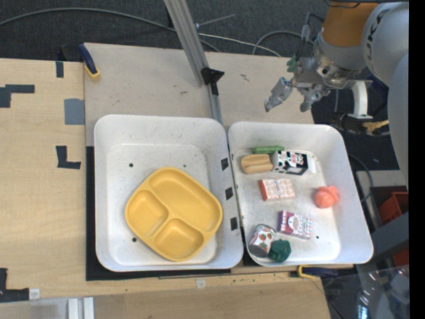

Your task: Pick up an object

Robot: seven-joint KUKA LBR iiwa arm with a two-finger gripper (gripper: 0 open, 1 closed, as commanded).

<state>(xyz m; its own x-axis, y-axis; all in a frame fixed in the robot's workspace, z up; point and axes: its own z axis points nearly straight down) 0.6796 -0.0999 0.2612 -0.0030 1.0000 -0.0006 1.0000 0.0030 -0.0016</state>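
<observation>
hovering jaws [295, 98] spread open, nothing between them, beyond right bin [345, 178]

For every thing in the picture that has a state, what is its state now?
gripper: open, holds nothing, above the bench beyond the right bin
yellow tray: lying flat in the left bin
milk carton: lying on its side
purple carton: lying flat

Robotics lab, wooden worktop [40, 178] with tape marks, two white bins [106, 178], loose cables [232, 42], metal camera pole [186, 28], grey robot arm [372, 25]
</observation>
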